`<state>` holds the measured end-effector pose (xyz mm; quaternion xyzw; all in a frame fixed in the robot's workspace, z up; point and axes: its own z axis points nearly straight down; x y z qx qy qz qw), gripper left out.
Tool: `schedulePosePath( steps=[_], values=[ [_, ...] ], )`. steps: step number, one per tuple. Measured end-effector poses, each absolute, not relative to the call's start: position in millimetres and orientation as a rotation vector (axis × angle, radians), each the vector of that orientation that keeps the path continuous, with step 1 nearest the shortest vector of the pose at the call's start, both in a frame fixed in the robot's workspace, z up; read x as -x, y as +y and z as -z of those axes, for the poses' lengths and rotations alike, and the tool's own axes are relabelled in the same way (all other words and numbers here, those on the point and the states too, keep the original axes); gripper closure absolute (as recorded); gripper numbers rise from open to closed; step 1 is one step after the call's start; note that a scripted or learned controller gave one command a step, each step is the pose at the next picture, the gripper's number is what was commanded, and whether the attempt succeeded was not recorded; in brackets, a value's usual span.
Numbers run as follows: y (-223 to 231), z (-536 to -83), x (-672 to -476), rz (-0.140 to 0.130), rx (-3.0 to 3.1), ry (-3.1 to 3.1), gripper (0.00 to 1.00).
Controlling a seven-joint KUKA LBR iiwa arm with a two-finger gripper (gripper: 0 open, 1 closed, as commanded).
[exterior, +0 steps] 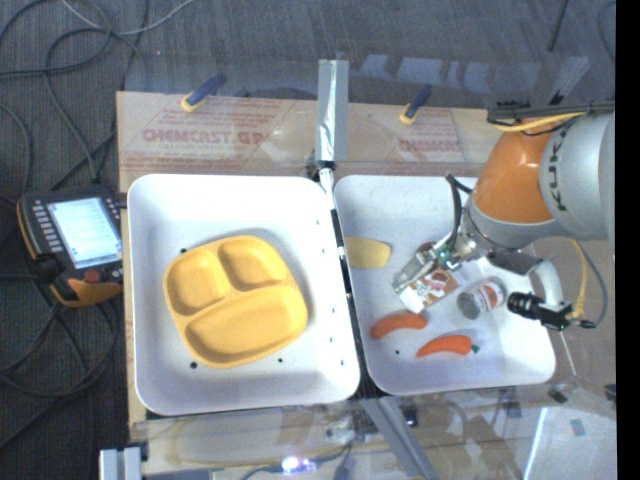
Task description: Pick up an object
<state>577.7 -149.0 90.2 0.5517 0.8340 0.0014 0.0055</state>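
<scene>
The arm (545, 183) enters from the right, its orange band above the wrist, bent down over the right bin (400, 203). The gripper (440, 258) sits low at the bin's centre, directly against a small white packet (425, 286). Whether the jaws are spread or pressed together cannot be told. Just beside the packet lies a small jar (480, 299). Two orange carrot-like pieces (400, 324) (444, 346) lie nearer the front wall; a yellow piece (367, 253) rests by the left wall. The left bin (150, 208) holds a yellow divided tray (236, 299). A handheld pendant (70, 238) lies left of the desk.
</scene>
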Motion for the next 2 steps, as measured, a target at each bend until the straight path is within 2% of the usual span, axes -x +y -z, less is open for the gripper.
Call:
schedulePosePath(
  steps=[1,2],
  values=[
    [-149,-102,-580.6,-0.011,-1.722,2.604,1.00],
    [-63,-216,-592.0,-0.001,-1.656,2.668,1.00]
  ],
)
